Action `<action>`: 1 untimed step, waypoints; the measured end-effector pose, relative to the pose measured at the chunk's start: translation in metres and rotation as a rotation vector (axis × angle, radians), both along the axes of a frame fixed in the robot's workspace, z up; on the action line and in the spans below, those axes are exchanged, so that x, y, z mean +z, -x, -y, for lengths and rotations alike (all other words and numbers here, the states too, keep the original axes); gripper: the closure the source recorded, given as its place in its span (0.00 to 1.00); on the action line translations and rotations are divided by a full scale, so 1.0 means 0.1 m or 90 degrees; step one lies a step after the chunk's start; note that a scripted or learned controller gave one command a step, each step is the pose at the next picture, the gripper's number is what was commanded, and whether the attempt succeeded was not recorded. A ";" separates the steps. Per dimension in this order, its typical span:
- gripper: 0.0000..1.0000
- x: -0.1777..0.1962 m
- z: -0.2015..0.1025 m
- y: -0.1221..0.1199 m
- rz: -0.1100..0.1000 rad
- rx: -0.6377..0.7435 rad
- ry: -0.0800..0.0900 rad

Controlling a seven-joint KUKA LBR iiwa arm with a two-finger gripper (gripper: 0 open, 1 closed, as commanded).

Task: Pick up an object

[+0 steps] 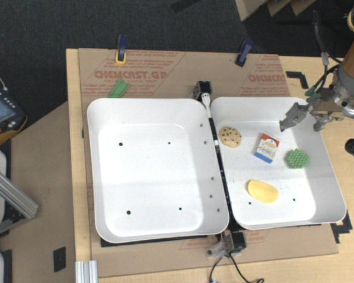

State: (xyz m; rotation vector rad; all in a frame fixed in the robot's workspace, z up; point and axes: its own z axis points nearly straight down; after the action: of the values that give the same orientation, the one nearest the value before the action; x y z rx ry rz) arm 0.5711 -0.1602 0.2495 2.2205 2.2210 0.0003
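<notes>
Four objects lie in the right bin: a round cookie near its left wall, a small red, white and blue box in the middle, a green bumpy ball to the right, and a yellow oval piece toward the front. My gripper hangs over the bin's far right part, above and behind the box and ball. Its two fingers are spread apart with nothing between them.
The left bin sits beside the right one on a cardboard sheet. A green tag and two clamps lie along the sheet's far edge. Black fittings sit between the bins, at the back and at the front.
</notes>
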 end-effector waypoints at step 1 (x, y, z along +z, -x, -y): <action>0.00 -1.05 -0.47 -0.45 -0.006 0.003 -0.003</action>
State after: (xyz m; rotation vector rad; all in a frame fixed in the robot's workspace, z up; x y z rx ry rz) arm 0.6161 -0.1135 0.1443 2.2220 2.2344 -0.0053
